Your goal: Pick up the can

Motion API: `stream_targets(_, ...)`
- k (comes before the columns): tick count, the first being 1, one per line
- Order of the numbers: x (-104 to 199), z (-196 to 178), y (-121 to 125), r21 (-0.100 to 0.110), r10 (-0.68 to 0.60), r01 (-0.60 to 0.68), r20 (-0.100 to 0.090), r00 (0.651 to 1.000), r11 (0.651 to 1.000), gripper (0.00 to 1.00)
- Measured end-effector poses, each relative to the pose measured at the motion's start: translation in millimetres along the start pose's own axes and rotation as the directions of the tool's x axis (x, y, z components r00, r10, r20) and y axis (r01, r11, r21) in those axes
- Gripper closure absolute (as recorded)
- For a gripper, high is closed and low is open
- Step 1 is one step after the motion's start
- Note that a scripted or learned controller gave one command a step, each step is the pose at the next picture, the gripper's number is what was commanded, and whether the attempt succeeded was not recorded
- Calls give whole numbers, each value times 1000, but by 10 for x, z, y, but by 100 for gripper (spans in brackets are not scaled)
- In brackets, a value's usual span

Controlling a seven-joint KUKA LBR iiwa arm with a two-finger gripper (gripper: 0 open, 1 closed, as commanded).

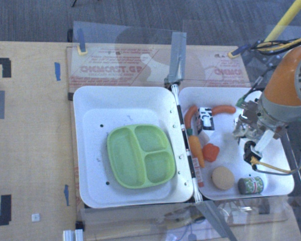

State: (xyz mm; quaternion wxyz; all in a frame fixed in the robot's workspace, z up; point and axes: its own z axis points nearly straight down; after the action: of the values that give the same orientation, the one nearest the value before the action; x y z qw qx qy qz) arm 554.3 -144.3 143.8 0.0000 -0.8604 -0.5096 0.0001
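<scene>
The gripper [247, 134] hangs over the right bin [286, 185], and I cannot tell its state. The can [251, 185] lies on its side near the bin's front edge, apart from the gripper, beside a round tan object [223, 177]. A green divided plate [141, 155] sits in the left bin [90, 109].
</scene>
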Motion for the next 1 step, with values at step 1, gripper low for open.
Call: stream_targets(1, -561, 435, 249, -1, -37, 37, -3, 999, 999, 100)
